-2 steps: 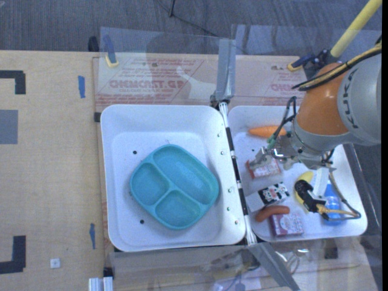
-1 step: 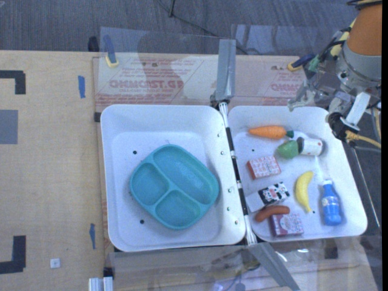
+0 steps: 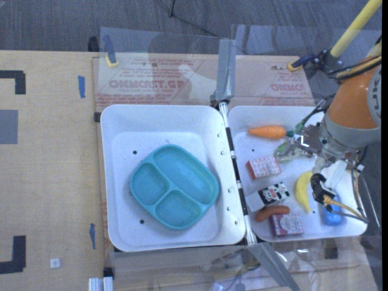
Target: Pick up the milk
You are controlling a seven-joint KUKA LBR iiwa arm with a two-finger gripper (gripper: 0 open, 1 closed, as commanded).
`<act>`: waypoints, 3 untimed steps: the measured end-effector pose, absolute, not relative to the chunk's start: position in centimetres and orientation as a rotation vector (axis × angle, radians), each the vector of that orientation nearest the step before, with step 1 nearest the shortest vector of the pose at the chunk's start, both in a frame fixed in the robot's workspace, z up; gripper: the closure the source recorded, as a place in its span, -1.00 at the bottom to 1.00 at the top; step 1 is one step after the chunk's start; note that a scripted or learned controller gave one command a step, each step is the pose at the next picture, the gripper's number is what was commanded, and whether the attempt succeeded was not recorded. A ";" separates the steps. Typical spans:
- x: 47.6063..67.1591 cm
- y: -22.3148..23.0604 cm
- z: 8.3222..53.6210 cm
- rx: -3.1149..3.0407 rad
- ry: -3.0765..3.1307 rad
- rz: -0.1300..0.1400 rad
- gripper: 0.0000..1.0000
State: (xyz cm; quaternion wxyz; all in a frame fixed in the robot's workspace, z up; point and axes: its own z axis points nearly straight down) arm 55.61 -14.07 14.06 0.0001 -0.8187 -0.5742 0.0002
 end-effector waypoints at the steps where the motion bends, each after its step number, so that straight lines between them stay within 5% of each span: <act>1: 51.0 -10.7 9.0 -2.421 -2.018 -0.019 -1.00; 2: 51.1 -11.0 10.1 -2.432 -2.014 -0.026 1.00; 3: 53.3 -17.0 21.4 -2.554 -1.831 0.001 1.00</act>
